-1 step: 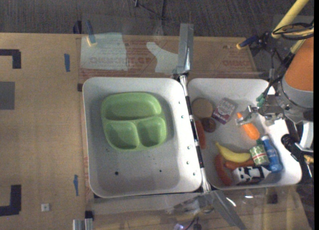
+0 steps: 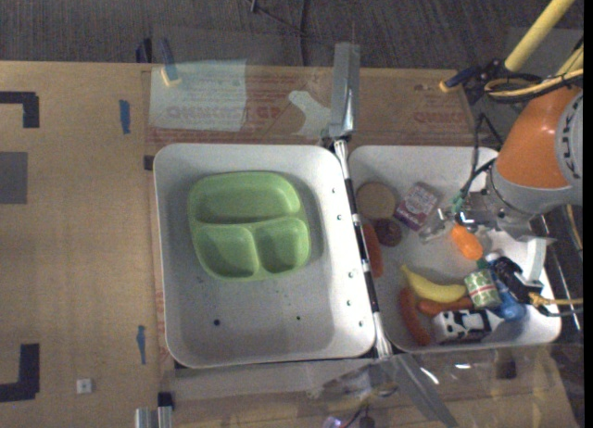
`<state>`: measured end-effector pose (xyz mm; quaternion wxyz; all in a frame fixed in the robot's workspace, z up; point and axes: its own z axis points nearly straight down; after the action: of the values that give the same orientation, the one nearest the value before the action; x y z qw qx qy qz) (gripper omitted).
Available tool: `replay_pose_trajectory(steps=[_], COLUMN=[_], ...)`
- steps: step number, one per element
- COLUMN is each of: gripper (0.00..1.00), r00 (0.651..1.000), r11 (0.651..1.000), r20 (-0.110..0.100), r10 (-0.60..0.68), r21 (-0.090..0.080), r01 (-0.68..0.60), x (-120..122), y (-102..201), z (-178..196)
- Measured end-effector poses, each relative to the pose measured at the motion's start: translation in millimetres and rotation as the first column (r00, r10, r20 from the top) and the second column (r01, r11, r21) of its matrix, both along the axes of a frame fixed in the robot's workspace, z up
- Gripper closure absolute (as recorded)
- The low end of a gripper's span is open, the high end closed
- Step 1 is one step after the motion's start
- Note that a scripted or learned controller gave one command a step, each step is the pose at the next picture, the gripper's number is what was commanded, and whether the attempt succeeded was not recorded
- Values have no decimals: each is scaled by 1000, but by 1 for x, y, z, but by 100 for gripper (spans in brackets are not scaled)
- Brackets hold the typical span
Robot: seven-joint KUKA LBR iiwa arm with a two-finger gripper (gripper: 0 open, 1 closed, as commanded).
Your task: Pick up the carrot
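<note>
Orange against the white right bin (image 2: 547, 329), the carrot (image 2: 466, 242) is seen just beside the gripper (image 2: 456, 220) — whether it is held, or the claw is apart or together, cannot be told — while the banana (image 2: 433, 283) lies nearby.

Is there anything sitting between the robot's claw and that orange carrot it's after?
Nothing visible stands between them. The gripper is right at the carrot's upper end in the right bin. The banana and a green can lie just below the carrot, not in the path.
</note>
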<state>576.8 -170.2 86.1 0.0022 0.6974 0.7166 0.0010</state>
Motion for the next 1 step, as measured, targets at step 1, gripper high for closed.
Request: replay_pose_trajectory(steps=[1], gripper=[100], r00=[1000], r11=[1000], r20=[4], r10=[-3], r21=[1], r01=[3], x=[1], y=[-1], z=[11])
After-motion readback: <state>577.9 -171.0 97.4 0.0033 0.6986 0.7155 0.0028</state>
